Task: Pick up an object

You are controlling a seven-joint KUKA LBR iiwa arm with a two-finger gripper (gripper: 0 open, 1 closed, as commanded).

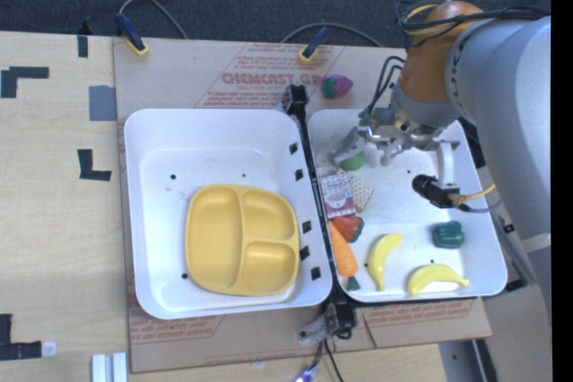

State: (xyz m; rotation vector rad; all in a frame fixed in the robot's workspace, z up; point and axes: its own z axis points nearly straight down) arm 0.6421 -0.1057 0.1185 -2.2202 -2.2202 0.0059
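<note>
Hovering low in the right bin (483, 277), tool (380, 146) with grip state impossible to tell, small green object (351, 162) lying just beside it at about eight o'clock, closest candidate.

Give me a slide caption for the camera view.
Gripper low over the right bin near a green object; yellow divided plate in left bin.

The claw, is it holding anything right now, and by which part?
Cannot be told. The claw hangs over a small green object in the right bin, but no grip is visible.
</note>
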